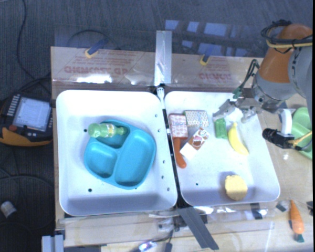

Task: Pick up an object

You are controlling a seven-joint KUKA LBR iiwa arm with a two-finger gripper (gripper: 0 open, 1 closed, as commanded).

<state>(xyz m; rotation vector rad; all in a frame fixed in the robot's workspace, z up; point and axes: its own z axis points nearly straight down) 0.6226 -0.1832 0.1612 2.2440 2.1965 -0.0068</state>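
My gripper (233,114) hangs over the far right part of the right bin (262,156), its fingers spread open with nothing held between them. Just below it lie a yellow banana (238,139) and a small green block (220,127). Further left in that bin are a brown snack packet (178,125), a checkered packet (196,118), a red and white carton (195,143) and an orange sausage-shaped toy (179,155). A yellow rounded item (235,187) sits near the bin's front edge.
The left bin (68,182) holds a blue divided plate (122,155) with a green bottle (107,130) lying on its far side. A handheld pendant (26,118) lies off the bench to the left. A green object (304,125) and a small carrot toy (296,222) lie right of the bins.
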